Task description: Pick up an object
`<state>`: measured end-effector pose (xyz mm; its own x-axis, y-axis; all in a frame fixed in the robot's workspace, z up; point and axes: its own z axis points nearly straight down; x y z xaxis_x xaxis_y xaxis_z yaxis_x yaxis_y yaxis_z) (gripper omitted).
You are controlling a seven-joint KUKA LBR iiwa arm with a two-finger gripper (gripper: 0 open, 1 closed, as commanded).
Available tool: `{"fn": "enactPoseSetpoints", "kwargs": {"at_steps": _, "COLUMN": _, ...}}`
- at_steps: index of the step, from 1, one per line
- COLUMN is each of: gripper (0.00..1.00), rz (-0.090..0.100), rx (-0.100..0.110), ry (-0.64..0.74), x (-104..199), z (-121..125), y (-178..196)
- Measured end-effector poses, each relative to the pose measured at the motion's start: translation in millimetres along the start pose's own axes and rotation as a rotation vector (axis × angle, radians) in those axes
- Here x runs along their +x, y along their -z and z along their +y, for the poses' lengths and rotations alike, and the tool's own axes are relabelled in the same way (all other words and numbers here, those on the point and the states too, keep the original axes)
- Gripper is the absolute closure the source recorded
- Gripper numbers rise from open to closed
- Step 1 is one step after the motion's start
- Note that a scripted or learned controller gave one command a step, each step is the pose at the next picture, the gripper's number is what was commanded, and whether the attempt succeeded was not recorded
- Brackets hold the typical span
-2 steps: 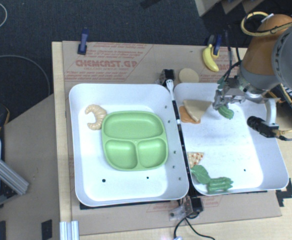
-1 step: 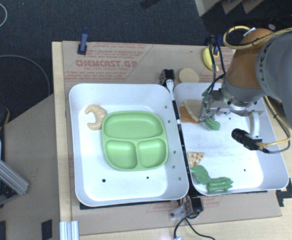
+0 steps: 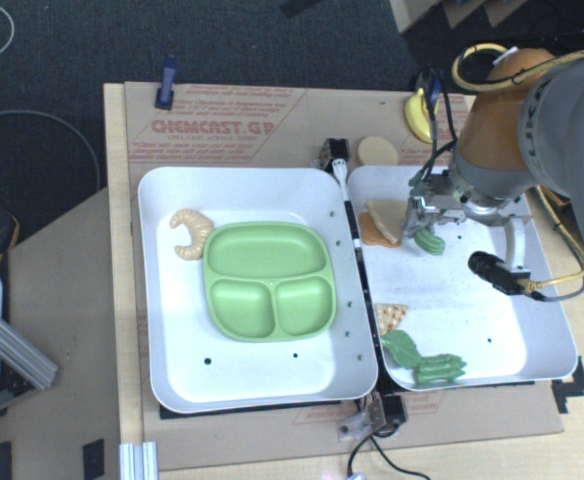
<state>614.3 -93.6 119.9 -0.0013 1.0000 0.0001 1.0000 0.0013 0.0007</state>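
While the arm hangs low over the right-hand bin, the pick looks to be at the grasp stage, not the lift.

Gripper: the gripper (image 3: 429,230) points down into the far-left part of the right bin (image 3: 532,338), its metal fingers (image 3: 422,218) closed in around a small green piece.

Hold: the small green object (image 3: 431,241) sits at the fingertips and appears pinched between them; the fingers are drawn close, clenched on it as far as the slant view allows.

Progress: reaching and closing seem done; raising the piece clear of the bin floor is what is left, and it is hard to tell whether it already hangs free or rests on the white surface.

Just beside the fingers: a tan toast-like slice (image 3: 377,226) lies to their left, against the bin wall.

Nearer the camera from the fingers: a waffle-patterned piece (image 3: 390,317), then green leafy toys (image 3: 422,360) at the bin's near edge.

Farther left of the fingers: the left bin (image 3: 162,298) holds a green divided plate (image 3: 270,279) and a pale croissant (image 3: 192,231) touching its corner.

Beyond the fingers: a yellow banana (image 3: 418,115) and a round tan disc (image 3: 377,151) rest on the bench outside the bins.

Risk: a grip this near the tips could slip on the lift.
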Motion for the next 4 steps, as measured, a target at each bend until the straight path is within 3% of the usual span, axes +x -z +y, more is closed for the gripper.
{"fn": "enactPoseSetpoints", "kwargs": {"at_steps": 2, "gripper": 1.0, "rz": -0.002, "rx": -0.004, "ry": 0.001, "x": 0, "z": 1, "y": 20}}
{"fn": "enactPoseSetpoints", "kwargs": {"at_steps": 3, "gripper": 1.0, "rz": 0.001, "rx": 0.004, "ry": -0.003, "x": 83, "z": -29, "y": 64}}
{"fn": "enactPoseSetpoints", "kwargs": {"at_steps": 4, "gripper": 1.0, "rz": -0.002, "rx": -0.002, "ry": -0.001, "x": 68, "z": -62, "y": 218}}
